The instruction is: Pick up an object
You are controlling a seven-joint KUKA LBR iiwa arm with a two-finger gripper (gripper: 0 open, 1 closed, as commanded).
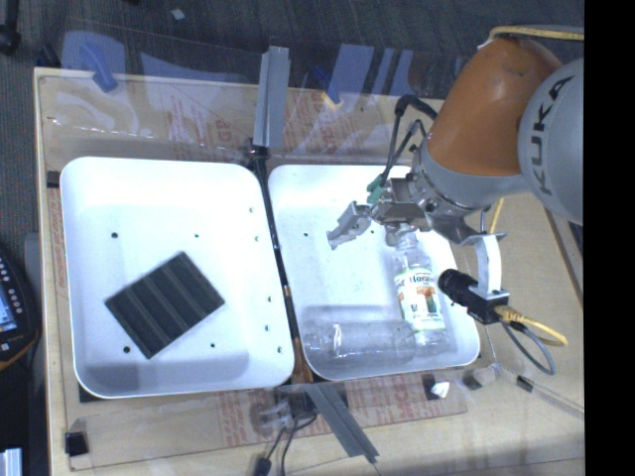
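Observation:
A clear plastic bottle with a white and orange label (421, 298) lies in the right bin (298, 266), its neck pointing toward the back. A second clear bottle (359, 341) lies crosswise along that bin's front wall. In the left bin (89, 196) rests a dark ribbed flat block (164, 303). My gripper (374, 230) hangs over the middle of the right bin, just behind the labelled bottle's cap. It stands open, one finger (346, 228) splayed to the left and the other near the cap, with nothing between them.
The grey arm with its orange band (491, 107) covers the right bin's back right corner. A black connector and yellow cable (496, 310) lie off that bin's right rim. A grey metal post (270, 97) stands behind the divide between the bins.

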